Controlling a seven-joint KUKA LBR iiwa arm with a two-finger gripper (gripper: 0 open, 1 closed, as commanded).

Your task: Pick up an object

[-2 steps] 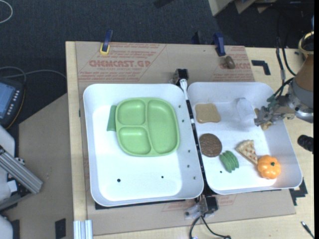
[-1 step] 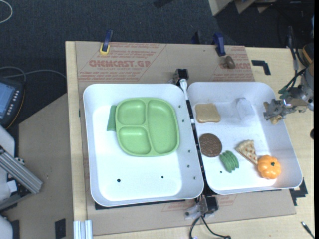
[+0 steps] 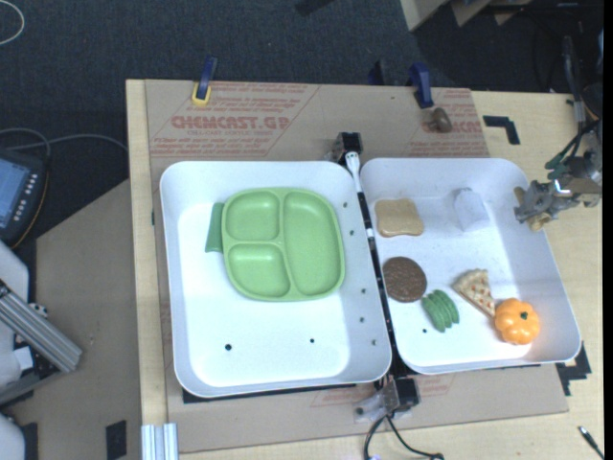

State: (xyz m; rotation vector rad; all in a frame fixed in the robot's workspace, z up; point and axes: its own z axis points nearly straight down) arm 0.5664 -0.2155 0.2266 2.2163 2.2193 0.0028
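**While Partly Cut Off at the Frame Edge: Tool Status and Bin Contents**

Though in view over the right rim of the right bin, hard to make out: tool, small and dark among cables. Released or clenched: cannot tell. Cut off by the frame edge: arm.

Located inside the right bin, all apart from the tool:
- Upper left, near the divider: bread slice.
- Right of the bread, toward the tool: clear item, faint against the white floor, kind not determinable.
- Below the bread: brown disc.
- Just beside the disc, lower right: green piece.
- Further right: pizza wedge.
- Near the front right corner, close beside the wedge: orange pumpkin.

Located in the left bin: green divided plate, with a darker green edge at its left, mostly hidden.

Beneath both bins: desk, covered in printed cardboard.
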